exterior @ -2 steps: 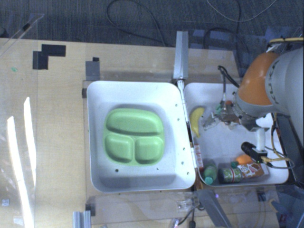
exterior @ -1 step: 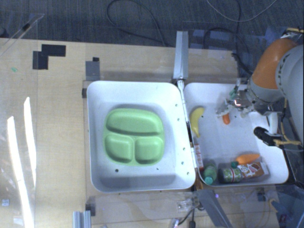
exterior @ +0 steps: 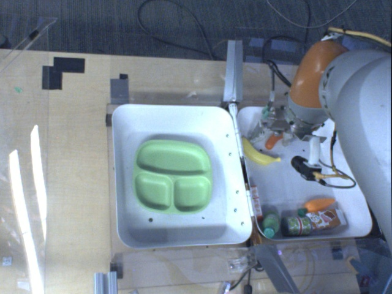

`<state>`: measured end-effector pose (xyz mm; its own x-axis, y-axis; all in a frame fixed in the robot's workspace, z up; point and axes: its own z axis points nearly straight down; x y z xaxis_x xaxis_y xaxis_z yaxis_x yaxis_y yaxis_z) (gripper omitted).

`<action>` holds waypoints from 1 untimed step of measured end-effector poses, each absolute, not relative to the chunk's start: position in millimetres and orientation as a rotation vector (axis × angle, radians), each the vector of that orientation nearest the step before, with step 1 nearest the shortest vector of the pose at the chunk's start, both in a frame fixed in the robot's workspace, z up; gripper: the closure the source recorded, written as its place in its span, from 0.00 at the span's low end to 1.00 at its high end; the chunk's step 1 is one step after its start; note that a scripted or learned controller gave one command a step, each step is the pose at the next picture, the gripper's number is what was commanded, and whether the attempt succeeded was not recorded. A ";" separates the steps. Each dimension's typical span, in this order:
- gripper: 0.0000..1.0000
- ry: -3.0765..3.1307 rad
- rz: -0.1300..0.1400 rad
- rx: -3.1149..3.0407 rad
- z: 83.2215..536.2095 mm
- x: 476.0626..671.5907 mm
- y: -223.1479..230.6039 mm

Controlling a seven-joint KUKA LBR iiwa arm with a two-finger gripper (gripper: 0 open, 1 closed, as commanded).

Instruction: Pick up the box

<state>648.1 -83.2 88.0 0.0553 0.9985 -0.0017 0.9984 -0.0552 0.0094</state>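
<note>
Grey arm [exterior: 355, 121] fills the right bin [exterior: 361, 222], so I judge I'm at the approach. Left bin [exterior: 122, 182] holds a green tray [exterior: 173, 175]. The gripper [exterior: 278, 127] hovers near a banana [exterior: 260, 157]; its opening I can't tell. A bottle [exterior: 315, 221] lies near. I can't identify the box; locating it comes next.

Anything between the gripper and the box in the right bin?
Partly. The gripper hovers at the far end of the right bin. The likely box, a narrow carton, sits against the bin's left wall, nearer the camera. The banana lies between them. Nothing covers the carton from above.
</note>
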 end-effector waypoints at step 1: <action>1.00 2.160 0.013 2.263 100.5 650.2 -81.5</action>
<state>650.2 -81.5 100.5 0.0466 0.9989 -0.0026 0.9988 -0.0465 0.0149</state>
